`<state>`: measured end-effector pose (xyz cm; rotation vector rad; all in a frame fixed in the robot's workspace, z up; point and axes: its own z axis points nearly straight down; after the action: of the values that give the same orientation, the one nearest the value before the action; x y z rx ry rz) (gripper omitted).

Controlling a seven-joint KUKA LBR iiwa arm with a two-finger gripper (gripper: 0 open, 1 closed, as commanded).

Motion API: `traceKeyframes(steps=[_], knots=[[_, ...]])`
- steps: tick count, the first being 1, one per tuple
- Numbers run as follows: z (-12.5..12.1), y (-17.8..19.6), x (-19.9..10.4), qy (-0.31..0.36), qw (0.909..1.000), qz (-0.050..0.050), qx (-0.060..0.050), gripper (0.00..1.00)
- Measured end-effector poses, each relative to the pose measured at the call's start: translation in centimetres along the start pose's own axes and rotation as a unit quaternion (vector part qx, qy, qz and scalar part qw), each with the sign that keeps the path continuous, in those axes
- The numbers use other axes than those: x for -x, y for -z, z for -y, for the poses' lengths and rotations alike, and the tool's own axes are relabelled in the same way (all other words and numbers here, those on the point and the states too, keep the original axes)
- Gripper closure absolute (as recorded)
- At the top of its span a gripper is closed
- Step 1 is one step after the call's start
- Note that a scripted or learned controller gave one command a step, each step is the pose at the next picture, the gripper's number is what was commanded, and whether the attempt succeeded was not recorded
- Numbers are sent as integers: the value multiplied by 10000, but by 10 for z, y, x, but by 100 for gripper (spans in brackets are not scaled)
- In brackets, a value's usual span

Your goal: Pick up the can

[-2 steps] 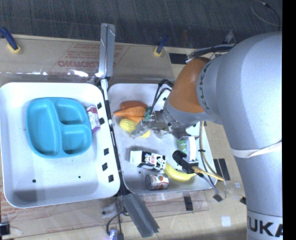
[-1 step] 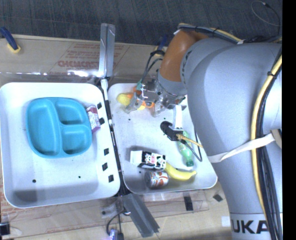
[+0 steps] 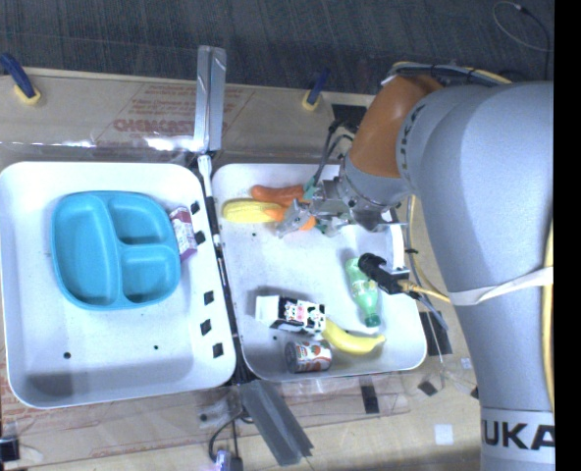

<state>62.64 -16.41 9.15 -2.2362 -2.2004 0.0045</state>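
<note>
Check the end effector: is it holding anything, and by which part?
Cannot tell. The end effector sits over the carrot; the can lies untouched by the near wall.

The can [image 3: 309,355] lay at the near edge of the right bin [image 3: 246,356]. A banana [image 3: 352,339] lay just right of the can, a carton [image 3: 290,311] just behind it, a bottle [image 3: 363,289] behind the banana.
</note>
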Motion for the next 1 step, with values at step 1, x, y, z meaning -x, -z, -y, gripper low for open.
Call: traceKeyframes(steps=[1], knots=[[3,73,-40,738,9973,8,23,0]])
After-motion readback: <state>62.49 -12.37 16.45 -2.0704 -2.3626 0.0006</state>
